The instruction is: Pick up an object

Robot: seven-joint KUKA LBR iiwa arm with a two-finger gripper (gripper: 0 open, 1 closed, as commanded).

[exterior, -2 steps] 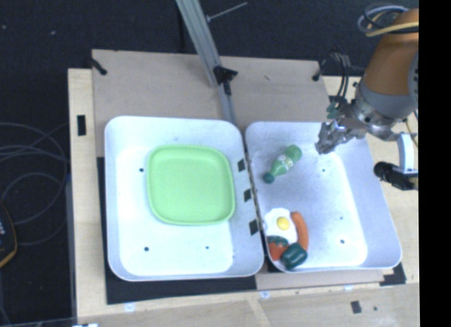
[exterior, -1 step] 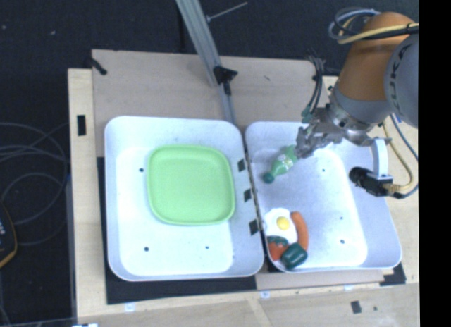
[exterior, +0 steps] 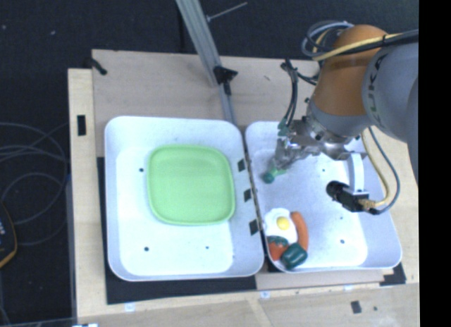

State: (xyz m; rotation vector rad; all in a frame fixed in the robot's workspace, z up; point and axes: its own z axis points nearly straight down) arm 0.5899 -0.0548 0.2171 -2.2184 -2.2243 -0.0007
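Objects for picking sit in the right bin (exterior: 380, 244): a small green piece (exterior: 270, 175) lies near that bin's left wall, toward its far half, and a cluster rests in the near left corner, made up of a fried-egg toy (exterior: 280, 223), an orange carrot-like piece (exterior: 301, 227) and a dark green block (exterior: 294, 255). The gripper (exterior: 284, 155) hangs directly above the small green piece, its tip just up and to the right of it, so the likeliest target lies straight below along the tool's line. Whether the gripper is parted or closed cannot be told, and nothing is visibly held. The cluster lies well apart, toward the bench's near edge. The arm (exterior: 352, 79) reaches in from the right, wrist bent steeply down into the bin. In the left bin (exterior: 127, 248) lies a green plate (exterior: 190, 184).
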